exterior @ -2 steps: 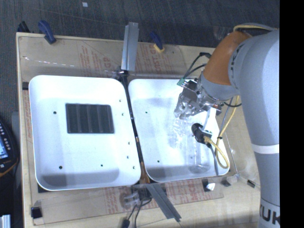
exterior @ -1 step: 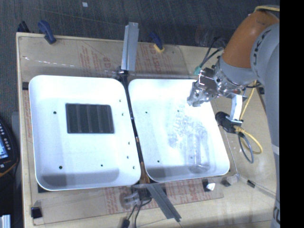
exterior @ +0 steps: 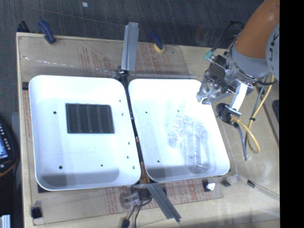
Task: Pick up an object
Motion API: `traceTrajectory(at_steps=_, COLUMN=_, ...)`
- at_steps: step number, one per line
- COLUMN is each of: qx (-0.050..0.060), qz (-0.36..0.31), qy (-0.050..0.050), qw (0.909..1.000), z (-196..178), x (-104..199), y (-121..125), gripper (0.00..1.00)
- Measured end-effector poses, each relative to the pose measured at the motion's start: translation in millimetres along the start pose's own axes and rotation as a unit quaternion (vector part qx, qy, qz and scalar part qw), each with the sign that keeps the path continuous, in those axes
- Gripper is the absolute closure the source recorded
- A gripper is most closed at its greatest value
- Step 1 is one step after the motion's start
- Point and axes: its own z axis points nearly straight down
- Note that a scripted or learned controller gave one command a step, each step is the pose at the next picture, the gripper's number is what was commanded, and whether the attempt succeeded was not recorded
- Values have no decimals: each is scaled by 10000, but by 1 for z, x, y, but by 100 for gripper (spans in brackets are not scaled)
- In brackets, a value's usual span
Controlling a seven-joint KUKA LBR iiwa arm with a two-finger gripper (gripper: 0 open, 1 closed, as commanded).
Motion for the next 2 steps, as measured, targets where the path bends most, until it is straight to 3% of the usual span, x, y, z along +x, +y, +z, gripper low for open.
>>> traceTrajectory(at_steps=1, qx=-8, qz=963, qy=11, qw=9954, z=-71, x=40, y=-66, gripper=100)
traceTrajectory(at_steps=2, qx=20, qz=1456, qy=-10, qw=9893, z=-28, x=77, y=-127, gripper=100)
